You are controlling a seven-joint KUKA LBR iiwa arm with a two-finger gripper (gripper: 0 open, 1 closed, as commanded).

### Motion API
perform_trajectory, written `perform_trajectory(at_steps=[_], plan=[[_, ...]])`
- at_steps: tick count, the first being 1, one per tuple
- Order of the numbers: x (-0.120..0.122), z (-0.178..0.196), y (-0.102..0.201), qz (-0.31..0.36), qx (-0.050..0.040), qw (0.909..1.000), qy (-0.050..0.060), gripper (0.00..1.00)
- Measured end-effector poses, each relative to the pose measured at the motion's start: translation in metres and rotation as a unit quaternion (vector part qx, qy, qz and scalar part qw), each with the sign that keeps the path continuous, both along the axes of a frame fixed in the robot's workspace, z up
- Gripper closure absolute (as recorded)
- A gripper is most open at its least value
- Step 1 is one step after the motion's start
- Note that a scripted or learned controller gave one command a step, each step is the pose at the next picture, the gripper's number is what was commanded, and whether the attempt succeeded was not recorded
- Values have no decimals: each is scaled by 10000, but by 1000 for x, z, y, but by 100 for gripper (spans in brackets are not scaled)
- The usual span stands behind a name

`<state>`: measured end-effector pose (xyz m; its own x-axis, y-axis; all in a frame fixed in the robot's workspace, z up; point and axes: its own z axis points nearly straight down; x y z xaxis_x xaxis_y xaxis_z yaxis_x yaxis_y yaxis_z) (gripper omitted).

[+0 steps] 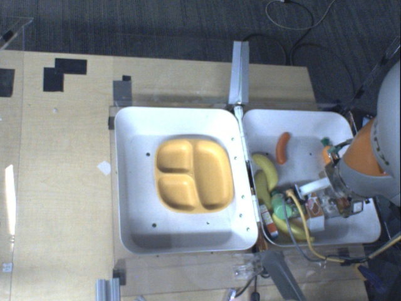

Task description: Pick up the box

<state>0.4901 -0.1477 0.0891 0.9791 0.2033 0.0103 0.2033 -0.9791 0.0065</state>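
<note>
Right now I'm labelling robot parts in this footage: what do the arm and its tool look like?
The thick, rounded grey arm carries a bright orange band above the wrist. Below the band a grey collar narrows to the small tool, a cluster of pale and dark parts too small to describe further.

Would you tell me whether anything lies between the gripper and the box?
Nothing visible does. The gripper is down in the right bin, directly over the box. The bananas lie close on the box's left side.
</note>
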Motion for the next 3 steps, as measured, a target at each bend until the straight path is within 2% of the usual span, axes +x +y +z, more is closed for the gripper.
perform_trajectory(at_steps=[1, 2, 3], plan=[[1, 1, 42, -13, -12, 10000, -20, 100], [59, 0, 19, 20, 11, 10000, 0, 100], [1, 1, 45, -2, 7, 10000, -21, 100]])
